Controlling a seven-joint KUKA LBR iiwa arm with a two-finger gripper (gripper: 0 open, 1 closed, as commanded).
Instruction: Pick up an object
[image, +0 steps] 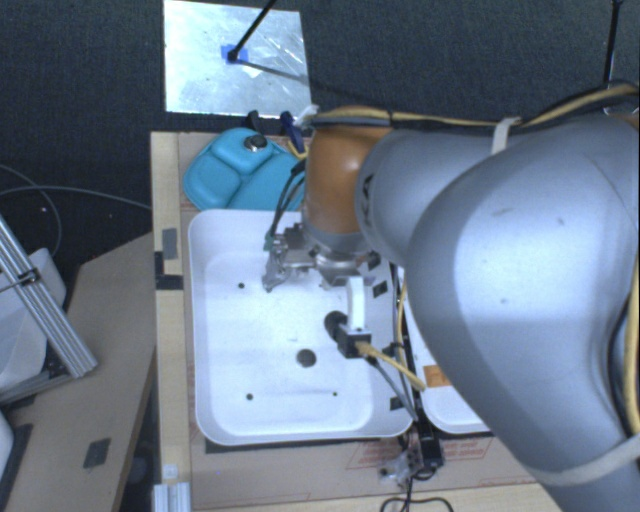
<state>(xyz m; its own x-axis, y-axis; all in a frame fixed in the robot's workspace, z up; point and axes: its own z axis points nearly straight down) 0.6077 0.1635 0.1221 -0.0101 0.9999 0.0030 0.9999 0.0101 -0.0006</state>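
Observation:
My gripper (281, 266) hangs low over the far middle part of the left white bin (215, 330), under the orange band of the wrist. Its metal tip points toward the bin's left side, and nothing shows at the tip. A small dark round spot (306, 358) lies on the bin floor, nearer the front than the gripper and apart from it. I cannot tell whether it is an object or a mark. The grey arm hides the bin's right side.
A light-blue plastic item (235, 170) sits just beyond the left bin's far rim. Behind it lies a shiny silver sheet (235, 55). Only a corner of the right bin (452, 415) shows under the arm. Aluminium framing (45, 320) stands off the bench at left.

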